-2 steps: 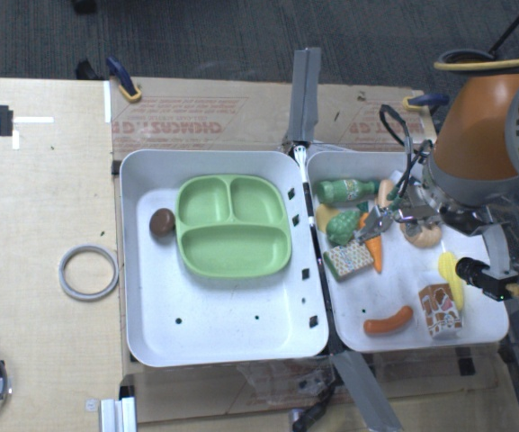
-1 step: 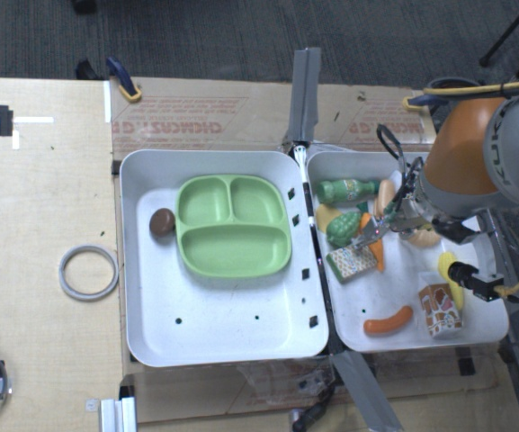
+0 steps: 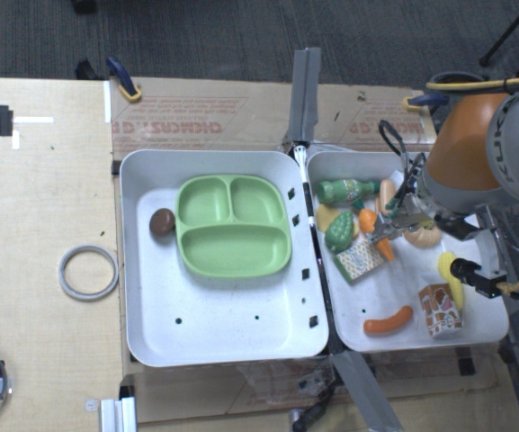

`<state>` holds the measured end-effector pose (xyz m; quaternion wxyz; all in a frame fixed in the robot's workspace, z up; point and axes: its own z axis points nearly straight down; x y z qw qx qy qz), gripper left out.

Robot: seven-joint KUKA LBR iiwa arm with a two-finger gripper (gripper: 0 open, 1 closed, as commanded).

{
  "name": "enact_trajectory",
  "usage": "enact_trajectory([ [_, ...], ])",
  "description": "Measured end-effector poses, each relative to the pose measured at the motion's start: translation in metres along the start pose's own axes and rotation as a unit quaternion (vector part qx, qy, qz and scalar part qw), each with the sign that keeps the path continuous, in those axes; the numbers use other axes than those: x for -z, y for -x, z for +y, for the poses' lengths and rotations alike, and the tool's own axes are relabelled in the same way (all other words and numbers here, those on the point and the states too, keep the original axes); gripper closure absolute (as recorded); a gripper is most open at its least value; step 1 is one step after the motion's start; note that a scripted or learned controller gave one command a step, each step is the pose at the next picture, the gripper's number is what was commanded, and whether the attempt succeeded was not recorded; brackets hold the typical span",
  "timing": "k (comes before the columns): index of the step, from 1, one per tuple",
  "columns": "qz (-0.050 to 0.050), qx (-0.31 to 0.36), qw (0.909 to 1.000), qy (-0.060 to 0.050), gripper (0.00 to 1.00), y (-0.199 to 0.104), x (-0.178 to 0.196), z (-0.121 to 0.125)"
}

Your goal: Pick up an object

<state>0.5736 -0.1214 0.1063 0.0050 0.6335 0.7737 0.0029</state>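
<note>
Your end effector [image 3: 390, 226] low in the right white plastic bin [image 3: 488, 331], grip state you cannot tell, among toy foods, orange carrot piece [image 3: 386, 249], green bottle [image 3: 347, 189], orange sausage [image 3: 388, 321], left white bin [image 3: 142, 286] holding green divided plate [image 3: 234, 226], brown ball [image 3: 162, 222]

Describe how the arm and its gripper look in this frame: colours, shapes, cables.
The arm is a bulky, rounded grey body with a broad orange band above the wrist. Thin black cables loop along it toward the gripper, a small dark metallic assembly over the right bin. A yellow-and-black cable fitting sticks out below the wrist. No markings are legible.
</note>
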Motion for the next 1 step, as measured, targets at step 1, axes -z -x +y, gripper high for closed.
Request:
enact_trajectory([
  [1, 0.001, -0.002, 1.0000, -0.005, 1.00, -0.0411, 0.0849, 0.0697],
])
